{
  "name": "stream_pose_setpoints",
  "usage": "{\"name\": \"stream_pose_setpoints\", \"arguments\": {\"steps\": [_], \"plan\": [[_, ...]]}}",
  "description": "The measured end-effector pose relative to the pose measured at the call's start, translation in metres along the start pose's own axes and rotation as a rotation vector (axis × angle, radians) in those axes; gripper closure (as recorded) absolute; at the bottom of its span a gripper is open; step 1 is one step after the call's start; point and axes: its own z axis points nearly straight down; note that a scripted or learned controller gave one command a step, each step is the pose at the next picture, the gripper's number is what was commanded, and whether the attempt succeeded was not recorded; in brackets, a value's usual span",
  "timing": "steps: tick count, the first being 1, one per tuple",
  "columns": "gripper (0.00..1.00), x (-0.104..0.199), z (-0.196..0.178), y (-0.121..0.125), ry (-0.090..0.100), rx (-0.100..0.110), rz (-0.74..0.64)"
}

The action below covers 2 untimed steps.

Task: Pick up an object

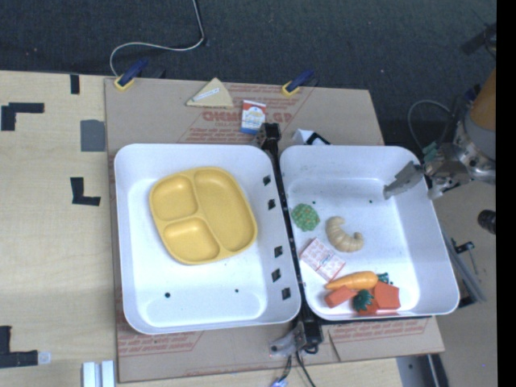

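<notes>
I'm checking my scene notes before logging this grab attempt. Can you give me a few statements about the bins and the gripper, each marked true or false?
1. The yellow divided plate lies in the left bin. True.
2. The croissant is in the left bin. False: it lies in the right bin.
3. The gripper holds the carrot. False: the carrot lies on the bin floor, apart from it.
4. The green toy lies left of the croissant. True.

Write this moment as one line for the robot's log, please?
gripper: over right bin's right edge, holding nothing | toys: croissant, carrot, green ball lying in right bin | yellow tray: in left bin
</notes>
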Motion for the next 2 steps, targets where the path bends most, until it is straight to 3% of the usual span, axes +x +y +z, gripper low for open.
{"name": "stream_pose_setpoints", "arguments": {"steps": [1,2], "plan": [[0.0,0.076,0.073,-0.001,0.002,0.002,-0.002],[0.0,0.079,0.154,-0.005,0.0,-0.004,0.0]]}}
